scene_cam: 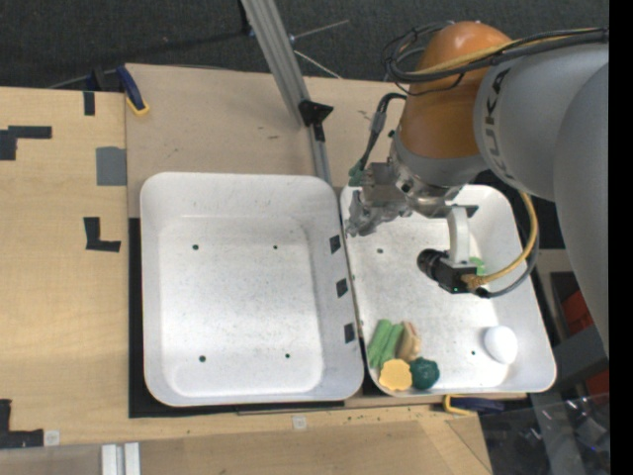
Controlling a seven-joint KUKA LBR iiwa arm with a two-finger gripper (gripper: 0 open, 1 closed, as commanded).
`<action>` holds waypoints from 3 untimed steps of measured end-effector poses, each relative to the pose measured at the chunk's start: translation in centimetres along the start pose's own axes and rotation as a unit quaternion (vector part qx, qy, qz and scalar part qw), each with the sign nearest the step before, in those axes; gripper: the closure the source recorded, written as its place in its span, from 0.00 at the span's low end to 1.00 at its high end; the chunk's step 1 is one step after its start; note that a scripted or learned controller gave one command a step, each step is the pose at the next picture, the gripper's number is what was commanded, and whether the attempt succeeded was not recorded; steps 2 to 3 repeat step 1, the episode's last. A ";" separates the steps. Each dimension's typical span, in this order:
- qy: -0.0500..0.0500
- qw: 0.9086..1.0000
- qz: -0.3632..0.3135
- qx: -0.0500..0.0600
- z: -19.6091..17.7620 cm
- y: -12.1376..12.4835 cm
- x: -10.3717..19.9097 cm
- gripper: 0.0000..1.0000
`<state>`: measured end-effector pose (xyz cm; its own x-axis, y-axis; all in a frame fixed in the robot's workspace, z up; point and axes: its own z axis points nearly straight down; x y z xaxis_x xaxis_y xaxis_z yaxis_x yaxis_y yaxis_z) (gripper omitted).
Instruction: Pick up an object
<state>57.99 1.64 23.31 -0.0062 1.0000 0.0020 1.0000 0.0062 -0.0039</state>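
Camera view: 2 shallow white bins sit side by side on the tan worktop (218, 117). The left bin (237, 285) shows a floor flecked with fine dark specks. The right bin (445, 315) holds every loose thing, and all 5 lie along its near edge.

At the near left corner of the right bin lies a long green piece (382, 340), with a tan piece (408, 340) touching its right side. Just nearer than these 2 sits a round yellow piece (396, 375), and a dark green piece (425, 372) is right beside it. A white ball (499, 344) rests apart from the cluster, toward the near right corner.

The grey arm (554, 97) comes in from the right, its orange band (450, 77) over the far end of the right bin. The gripper (364, 216) is at the bin's far left corner, close to the wall shared with the left bin and well apart from the 5 things. From this angle its grip cannot be made out, and nothing is seen in it.

A slanted metal bar (282, 57) crosses the far side of the worktop.
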 end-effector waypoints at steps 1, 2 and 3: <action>0.000 1.000 0.000 0.000 1.2 -1.6 5.3 1.00; 0.000 1.000 0.000 0.000 1.2 -1.6 5.3 1.00; 0.000 1.000 0.000 0.000 1.2 -1.6 5.3 1.00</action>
